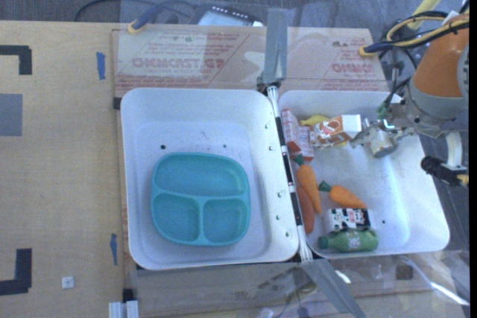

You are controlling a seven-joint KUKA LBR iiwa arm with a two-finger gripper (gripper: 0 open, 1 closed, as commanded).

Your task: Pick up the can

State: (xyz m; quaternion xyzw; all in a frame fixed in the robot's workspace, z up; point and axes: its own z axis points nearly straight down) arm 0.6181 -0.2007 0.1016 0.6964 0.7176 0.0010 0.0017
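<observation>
Can [293,132] at bin's left wall, carrots [309,190], carton [332,130] crowding it

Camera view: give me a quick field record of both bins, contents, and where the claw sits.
left bin: holds a teal divided plate
right bin: holds all the small items
can: orange and white, lying on its side near the far wall
carrots: three, mid-bin, by the divider
green bottle: lying at the near edge
black and white carton: just behind the bottle
claw: over the right bin, right of the can
claw state: cannot tell
</observation>
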